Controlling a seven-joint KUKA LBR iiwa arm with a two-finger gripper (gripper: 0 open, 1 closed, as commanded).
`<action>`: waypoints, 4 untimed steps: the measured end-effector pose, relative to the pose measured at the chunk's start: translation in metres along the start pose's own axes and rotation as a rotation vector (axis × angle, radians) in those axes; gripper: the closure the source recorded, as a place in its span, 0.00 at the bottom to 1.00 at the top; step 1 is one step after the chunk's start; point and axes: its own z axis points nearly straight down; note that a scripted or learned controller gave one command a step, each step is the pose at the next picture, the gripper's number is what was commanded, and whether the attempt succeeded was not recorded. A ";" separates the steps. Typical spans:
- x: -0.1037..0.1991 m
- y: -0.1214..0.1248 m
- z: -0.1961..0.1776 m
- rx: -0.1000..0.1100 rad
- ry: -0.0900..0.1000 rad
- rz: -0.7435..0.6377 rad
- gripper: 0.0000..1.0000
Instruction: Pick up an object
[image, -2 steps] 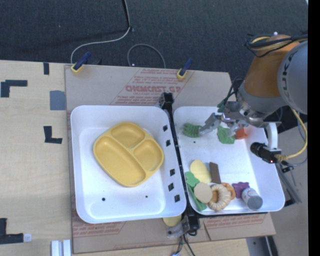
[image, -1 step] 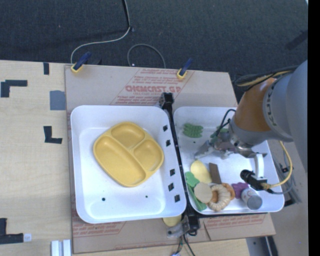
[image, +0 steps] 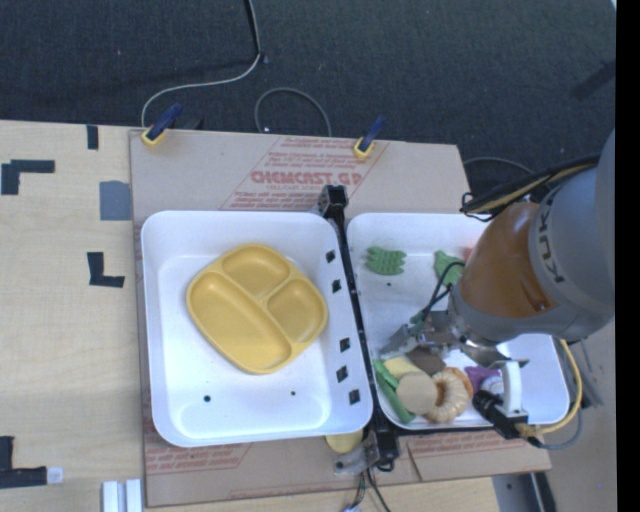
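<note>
My gripper (image: 415, 343) hangs low in the right bin (image: 400, 240), just above a heap of small objects at the bin's front. The heap holds a tan ring-shaped piece (image: 450, 393), a pale round piece (image: 417, 393), a green piece (image: 388, 383) and a purple piece (image: 488, 379). A green ridged object (image: 383, 261) lies at the bin's back, and another green object (image: 447, 266) sits half hidden by the arm. The grey and orange arm (image: 520, 265) covers the bin's right part.
The left bin (image: 170, 400) holds a yellow divided plate (image: 257, 307) near its middle. A black divider with clips (image: 343, 300) runs between the bins. Cardboard lies under both bins, with cables and two clamps at the back.
</note>
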 end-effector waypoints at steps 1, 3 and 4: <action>-0.002 0.002 -0.010 0.000 -0.002 0.001 1.00; -0.058 0.084 -0.079 0.003 0.000 0.000 1.00; -0.036 0.091 -0.018 0.014 0.004 -0.002 1.00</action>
